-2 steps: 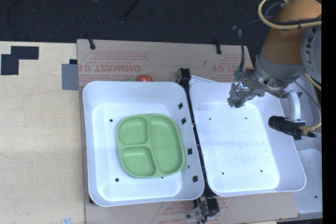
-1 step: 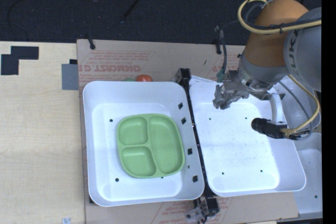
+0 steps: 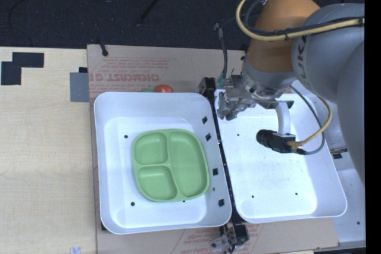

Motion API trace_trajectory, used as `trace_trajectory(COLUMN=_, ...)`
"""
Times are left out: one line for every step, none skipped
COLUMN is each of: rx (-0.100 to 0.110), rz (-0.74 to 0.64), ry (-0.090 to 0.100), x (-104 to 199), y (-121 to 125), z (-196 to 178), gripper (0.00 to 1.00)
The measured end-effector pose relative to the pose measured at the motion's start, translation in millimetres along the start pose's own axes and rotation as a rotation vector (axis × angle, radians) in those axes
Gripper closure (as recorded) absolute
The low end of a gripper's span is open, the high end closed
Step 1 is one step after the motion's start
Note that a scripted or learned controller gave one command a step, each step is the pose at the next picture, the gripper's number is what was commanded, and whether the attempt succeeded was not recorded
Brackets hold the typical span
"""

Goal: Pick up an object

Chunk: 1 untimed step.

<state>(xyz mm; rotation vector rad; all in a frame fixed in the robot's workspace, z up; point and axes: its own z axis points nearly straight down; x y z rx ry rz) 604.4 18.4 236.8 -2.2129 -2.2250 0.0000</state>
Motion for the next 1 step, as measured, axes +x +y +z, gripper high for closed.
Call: trace_trajectory(rx=0.001, rz=0.001, ry=-0.001, x=50.7, y=-0.7, z=-4.7, gripper=1.0)
